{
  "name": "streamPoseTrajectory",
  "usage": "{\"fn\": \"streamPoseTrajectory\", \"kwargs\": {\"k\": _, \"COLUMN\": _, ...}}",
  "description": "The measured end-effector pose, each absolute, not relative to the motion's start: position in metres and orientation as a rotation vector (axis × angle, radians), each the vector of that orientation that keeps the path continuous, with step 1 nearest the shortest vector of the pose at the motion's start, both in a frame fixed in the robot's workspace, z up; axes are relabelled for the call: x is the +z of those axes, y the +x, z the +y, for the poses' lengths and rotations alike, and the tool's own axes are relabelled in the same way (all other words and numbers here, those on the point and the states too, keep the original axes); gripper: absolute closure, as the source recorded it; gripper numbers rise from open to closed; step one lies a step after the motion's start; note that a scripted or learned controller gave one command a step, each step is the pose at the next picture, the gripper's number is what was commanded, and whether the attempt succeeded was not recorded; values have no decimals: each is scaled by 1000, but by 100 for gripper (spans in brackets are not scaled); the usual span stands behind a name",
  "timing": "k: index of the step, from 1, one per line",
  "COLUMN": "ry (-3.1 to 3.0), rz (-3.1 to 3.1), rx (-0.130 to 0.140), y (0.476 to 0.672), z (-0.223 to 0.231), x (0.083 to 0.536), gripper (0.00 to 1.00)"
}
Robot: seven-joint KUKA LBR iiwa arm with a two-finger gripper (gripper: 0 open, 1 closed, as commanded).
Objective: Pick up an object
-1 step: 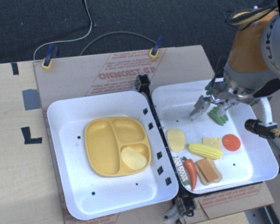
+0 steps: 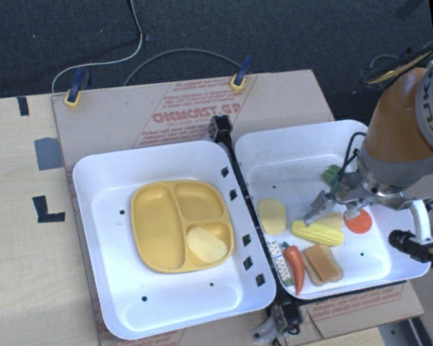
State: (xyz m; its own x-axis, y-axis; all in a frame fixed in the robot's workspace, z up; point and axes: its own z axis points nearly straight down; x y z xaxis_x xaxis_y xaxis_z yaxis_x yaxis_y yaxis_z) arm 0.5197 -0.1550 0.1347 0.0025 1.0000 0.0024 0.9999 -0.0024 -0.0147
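Cardboard [image 2: 191,111] underlies both white bins [image 2: 103,225] — dark carpet [image 2: 256,9] beyond.

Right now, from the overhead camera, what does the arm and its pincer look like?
The arm is a rounded grey body with a broad orange band above the wrist. A thin black cable loops along its left side. The wrist narrows to a grey metal pincer with slim fingers. A white bracket with a black cylindrical fitting sits below it.
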Motion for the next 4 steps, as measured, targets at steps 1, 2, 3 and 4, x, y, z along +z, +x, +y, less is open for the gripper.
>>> {"fn": "streamPoseTrajectory", "kwargs": {"k": 1, "ry": -2216, "rz": -2227, "rx": -4, "y": 516, "z": -114, "x": 84, "gripper": 0}}
{"fn": "streamPoseTrajectory", "kwargs": {"k": 2, "ry": -2231, "rz": -2224, "rx": 2, "y": 548, "z": -196, "x": 171, "gripper": 0}}
{"fn": "streamPoseTrajectory", "kwargs": {"k": 3, "ry": -2227, "rz": -2225, "rx": -5, "y": 511, "z": -212, "x": 83, "gripper": 0}}
{"fn": "streamPoseTrajectory", "kwargs": {"k": 4, "ry": -2218, "rz": -2232, "rx": -2, "y": 605, "z": -192, "x": 84, "gripper": 0}}
